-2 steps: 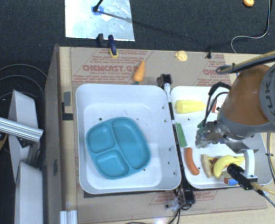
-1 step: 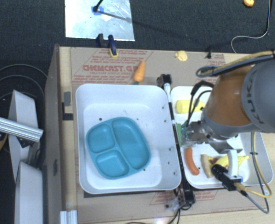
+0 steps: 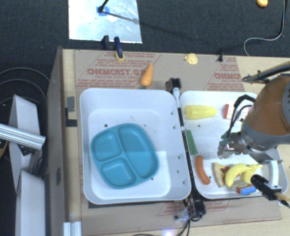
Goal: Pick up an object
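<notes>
the hand [image 3: 227,149] hangs low in the right bin [image 3: 209,132] at the frame's lower right, just above the banana [image 3: 238,172]; its grip cannot be told.

We count two white bins [image 3: 93,104], one blue divided plate [image 3: 124,154], one yellow corn cob [image 3: 200,112], one banana [image 3: 239,172], one hot dog [image 3: 202,169], and one carrot [image 3: 146,75].

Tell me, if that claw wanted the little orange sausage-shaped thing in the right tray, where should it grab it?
Probably across the middle of the orange sausage, coming straight down from above. It lies flat and slim on the right bin floor, running roughly up and down the view, so fingers would close on its long sides. The bin's left wall is close, leaving little room on that side.
</notes>
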You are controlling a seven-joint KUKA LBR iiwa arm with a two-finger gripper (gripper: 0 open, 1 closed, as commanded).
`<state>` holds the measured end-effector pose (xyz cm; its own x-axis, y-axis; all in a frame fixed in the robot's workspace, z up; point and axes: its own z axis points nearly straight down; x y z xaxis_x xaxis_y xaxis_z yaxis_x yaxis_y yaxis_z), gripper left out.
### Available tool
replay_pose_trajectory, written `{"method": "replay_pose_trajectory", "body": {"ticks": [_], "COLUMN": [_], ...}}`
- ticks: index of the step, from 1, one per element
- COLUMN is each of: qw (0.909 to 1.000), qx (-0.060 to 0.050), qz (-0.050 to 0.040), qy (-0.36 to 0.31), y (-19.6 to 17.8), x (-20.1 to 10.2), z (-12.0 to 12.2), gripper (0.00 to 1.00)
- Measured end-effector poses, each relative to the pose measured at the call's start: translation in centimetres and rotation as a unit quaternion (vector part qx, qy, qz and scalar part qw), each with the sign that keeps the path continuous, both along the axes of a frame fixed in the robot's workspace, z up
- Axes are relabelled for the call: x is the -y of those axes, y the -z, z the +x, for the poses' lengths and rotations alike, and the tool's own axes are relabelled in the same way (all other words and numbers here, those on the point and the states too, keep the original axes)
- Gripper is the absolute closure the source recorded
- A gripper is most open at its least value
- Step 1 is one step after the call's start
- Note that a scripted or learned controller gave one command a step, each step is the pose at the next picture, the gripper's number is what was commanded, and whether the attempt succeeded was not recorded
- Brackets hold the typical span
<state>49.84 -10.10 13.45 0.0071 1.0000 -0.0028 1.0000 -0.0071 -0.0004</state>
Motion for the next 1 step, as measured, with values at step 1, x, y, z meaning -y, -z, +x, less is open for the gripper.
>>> {"method": "replay_pose_trajectory", "body": {"ticks": [1], "qw": [1.0000], "qx": [0.003], "qz": [0.0024], "qy": [-0.009], "y": [-5.21], "x": [-9.24], "z": [-0.42], "gripper": [1.00]}}
